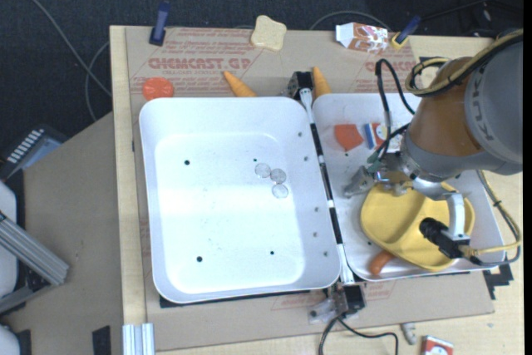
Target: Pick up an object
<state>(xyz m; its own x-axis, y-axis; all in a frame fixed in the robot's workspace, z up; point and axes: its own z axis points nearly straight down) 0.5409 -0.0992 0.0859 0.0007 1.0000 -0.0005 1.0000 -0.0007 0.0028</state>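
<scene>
Behind the left bin [158,179], on the brown board [199,62], lie a blue clip [159,22], a tan sponge piece [268,32], an orange disc [156,87] and an orange carrot [238,85]. Inside that bin sit 3 small clear discs [272,177] near its middle.

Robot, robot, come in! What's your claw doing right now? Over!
Claw low in right white bin, beside the floppy yellow object. Nothing seen between its fingers. Small orange-red block sits close behind. Over.
</scene>
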